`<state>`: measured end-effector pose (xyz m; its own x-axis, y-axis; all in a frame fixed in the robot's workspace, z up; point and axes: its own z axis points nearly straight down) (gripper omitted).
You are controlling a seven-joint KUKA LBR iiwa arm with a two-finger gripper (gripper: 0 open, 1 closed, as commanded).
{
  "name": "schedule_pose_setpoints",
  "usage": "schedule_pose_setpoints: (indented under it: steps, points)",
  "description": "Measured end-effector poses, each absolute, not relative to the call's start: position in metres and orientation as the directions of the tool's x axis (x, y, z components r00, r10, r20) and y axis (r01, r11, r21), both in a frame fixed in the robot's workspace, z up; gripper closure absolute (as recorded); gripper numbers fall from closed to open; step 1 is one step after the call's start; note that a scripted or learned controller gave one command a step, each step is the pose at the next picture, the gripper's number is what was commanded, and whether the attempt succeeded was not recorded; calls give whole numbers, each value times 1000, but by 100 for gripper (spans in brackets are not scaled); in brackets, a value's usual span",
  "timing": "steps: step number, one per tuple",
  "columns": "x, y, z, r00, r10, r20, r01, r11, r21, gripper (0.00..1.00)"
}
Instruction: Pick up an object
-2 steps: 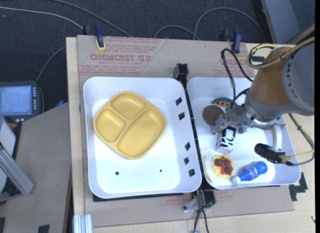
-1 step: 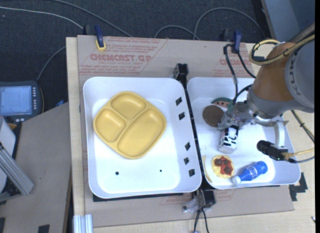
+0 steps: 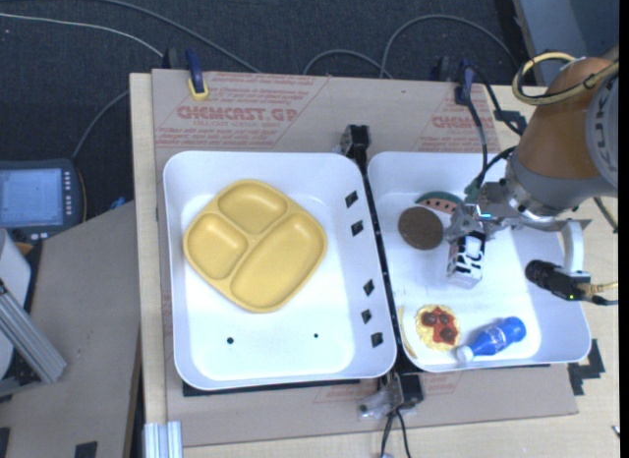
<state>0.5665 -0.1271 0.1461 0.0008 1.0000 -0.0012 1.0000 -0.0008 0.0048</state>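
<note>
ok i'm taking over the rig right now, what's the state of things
Hand: low in the right bin, right above a black-and-white object; grip can't be confirmed.
Right bin also holds a brown disc, a watermelon slice toy, a small pizza toy, a blue bottle.
Left bin: yellow divided plate.
Done: nothing visibly lifted. Left: grasp and lift one object.
</note>
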Motion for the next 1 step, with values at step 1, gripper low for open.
schedule_pose_setpoints:
  steps: [1]
  points:
    - [562,-127,192,-1,1000,-1,1000,1,5,100]
